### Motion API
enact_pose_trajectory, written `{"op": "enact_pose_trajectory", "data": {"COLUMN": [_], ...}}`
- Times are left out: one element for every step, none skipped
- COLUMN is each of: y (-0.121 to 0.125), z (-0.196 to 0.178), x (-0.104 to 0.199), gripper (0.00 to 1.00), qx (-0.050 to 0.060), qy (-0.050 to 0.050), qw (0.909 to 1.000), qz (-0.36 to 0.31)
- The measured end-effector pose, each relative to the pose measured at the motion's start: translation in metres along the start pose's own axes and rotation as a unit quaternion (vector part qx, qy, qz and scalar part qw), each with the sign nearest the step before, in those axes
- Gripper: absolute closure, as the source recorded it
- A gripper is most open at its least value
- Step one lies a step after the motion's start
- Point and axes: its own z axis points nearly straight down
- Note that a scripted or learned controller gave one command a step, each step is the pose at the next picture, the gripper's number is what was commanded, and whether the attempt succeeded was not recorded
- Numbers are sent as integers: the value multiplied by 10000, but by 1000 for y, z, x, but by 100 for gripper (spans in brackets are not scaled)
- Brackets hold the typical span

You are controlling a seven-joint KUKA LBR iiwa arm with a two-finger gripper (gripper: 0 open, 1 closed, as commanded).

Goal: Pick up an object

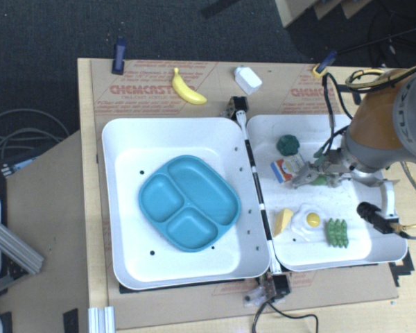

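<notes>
Overhead, the grey arm (381,127) with its orange band reaches in from the right and bends down into the right bin (385,252), its claw (312,174) low among the clutter near the bin's middle. Whether the claw is wide or narrow cannot be told; the metal tips blur into the items under them, and nothing clearly sits between them. Just left of the claw and touching its blur lies a small red, white and blue packet (283,170). Up and left of the claw, near it, rests a dark green round lump (288,144). A bit of green shows just beneath the claw, too small to name. Below the claw, apart from it, lies a toy fried egg (310,222), with a yellow cheese wedge (283,220) just beside the egg's left and a green ridged block (337,233) to its right. Well to the claw's left, the left bin (125,255) holds a blue divided plate (188,202). Far up and left of the claw, on the cardboard bench top, a banana (186,89) and a white block (248,80) lie outside the bins.
</notes>
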Motion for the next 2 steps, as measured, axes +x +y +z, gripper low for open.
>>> {"op": "enact_pose_trajectory", "data": {"y": [0, -13], "z": [-10, -138], "x": [-1, 27], "gripper": [100, 100], "qx": [-8, -2], "qy": [-10, -5], "qw": [10000, 10000], "qz": [9, 6]}}
